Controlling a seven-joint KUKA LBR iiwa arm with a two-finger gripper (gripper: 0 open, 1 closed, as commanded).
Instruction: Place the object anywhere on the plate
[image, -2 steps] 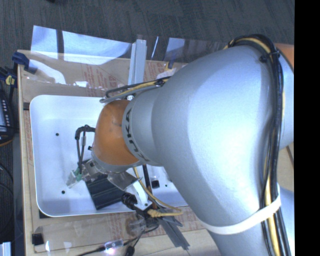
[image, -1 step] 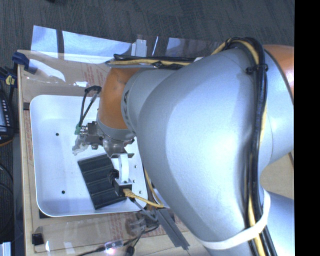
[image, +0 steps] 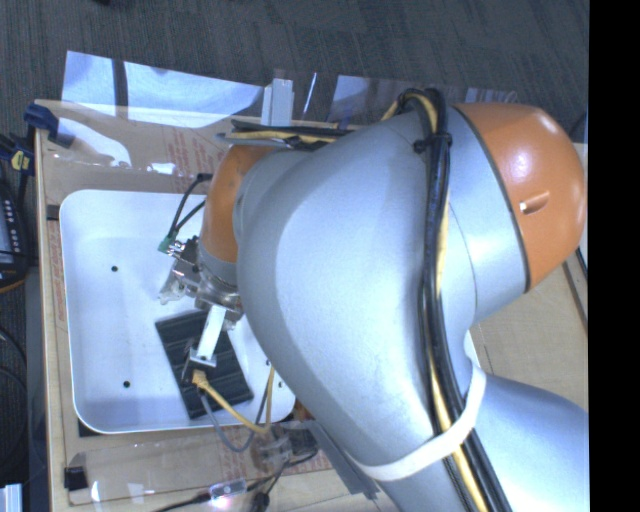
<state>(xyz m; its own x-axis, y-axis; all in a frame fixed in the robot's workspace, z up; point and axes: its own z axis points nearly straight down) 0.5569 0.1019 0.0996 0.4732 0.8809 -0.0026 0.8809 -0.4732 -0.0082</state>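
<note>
One arm (image: 380, 290), its gripper (image: 180, 283) apparently over one white bin (image: 100, 330).

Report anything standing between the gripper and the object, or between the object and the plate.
Nothing visible does. The gripper hangs over bare floor of the white bin. The arm covers the rest of the view, so what lies there cannot be told.

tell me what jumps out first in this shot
The huge grey KUKA arm fills the centre and right of the view, with a bright orange section at its upper right. At the left sits a shallow white bin, and the arm's wrist end dips down over its right side.
</note>
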